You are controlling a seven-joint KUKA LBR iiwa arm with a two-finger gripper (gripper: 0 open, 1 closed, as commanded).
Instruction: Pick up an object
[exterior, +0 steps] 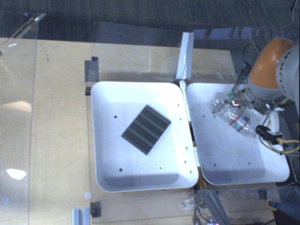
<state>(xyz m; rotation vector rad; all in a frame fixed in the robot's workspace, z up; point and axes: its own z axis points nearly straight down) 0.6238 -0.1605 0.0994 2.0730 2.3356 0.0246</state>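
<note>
Pale wooden worktop (47, 139) fills your view, with dark carpet beyond its far edge, and on it sit two shallow white plastic bins side by side. Your left-hand bin (105, 172) carries one dark grey ribbed rectangular slab (146, 129), lying flat and turned at an angle near the middle, well apart from the walls. Your right-hand bin (234, 172) has the grey arm with its orange band (268, 69) reaching in over its far right corner. Just beside the arm's lower end lies a crumpled clear plastic bottle with a coloured label (233, 112), resting on the bin floor in the far half. You cannot make out the end effector's state here, since the wrist and cables cover it. Judging from this, nothing has been lifted: both objects rest in their bins, so the pick itself is all left to do, and the bottle looks the likelier target.
</note>
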